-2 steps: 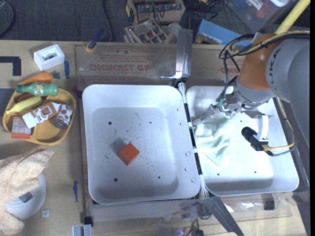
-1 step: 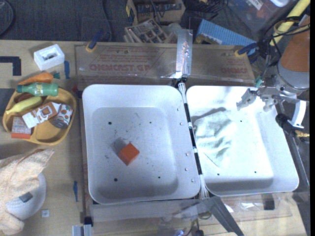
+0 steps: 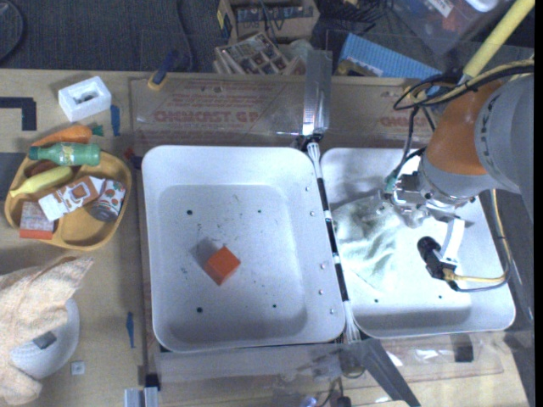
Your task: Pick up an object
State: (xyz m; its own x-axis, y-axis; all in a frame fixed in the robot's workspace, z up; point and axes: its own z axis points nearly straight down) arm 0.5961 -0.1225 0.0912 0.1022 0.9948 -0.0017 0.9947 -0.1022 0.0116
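Observation:
An orange cube (image 3: 224,264) lies in the left bin (image 3: 170,176), a little left of its middle, with a grey shadow beside it. My gripper (image 3: 405,205) hangs over the right bin (image 3: 484,312), near that bin's upper middle, far from the cube. Below and left of the gripper lies a pale, greenish-white crumpled thing (image 3: 372,237), too blurred to name. I see nothing clearly held in the gripper.
A divider rim (image 3: 331,244) runs between the two bins. Left of the bins, a wooden bowl (image 3: 85,231) holds a green bottle (image 3: 66,153), a banana and small packs. A white box (image 3: 85,97) and a beige cloth (image 3: 42,299) also lie on the bench.

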